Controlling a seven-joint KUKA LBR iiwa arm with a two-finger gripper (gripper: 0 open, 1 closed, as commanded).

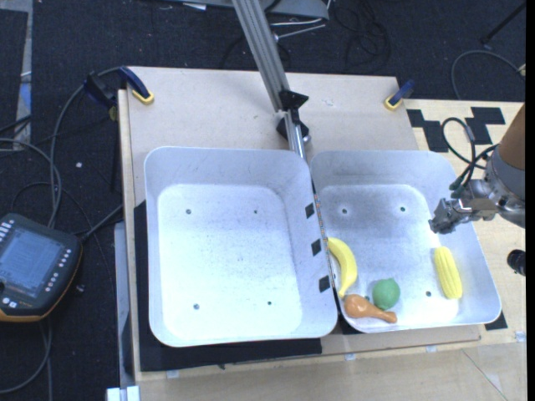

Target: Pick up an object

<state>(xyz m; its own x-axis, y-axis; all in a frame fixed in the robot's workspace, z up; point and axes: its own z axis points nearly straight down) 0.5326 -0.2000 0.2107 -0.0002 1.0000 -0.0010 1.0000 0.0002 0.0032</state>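
Observation:
In the right bin [376,182] lie a yellow banana [343,262] against the left wall, a green round fruit [385,292], an orange-brown drumstick-shaped toy [366,307] at the front, and a yellow corn cob [448,272] near the right wall. My gripper [443,219] hangs over the right bin's right side, just above and behind the corn cob. Nothing shows between its fingers.
The left bin [226,241] sits beside the right one, sharing a raised middle wall. A slanted metal pole [263,53] rises from the back of the bins. Clamps hold the bench's back corners. A teach pendant [29,261] lies off the bench at the left.

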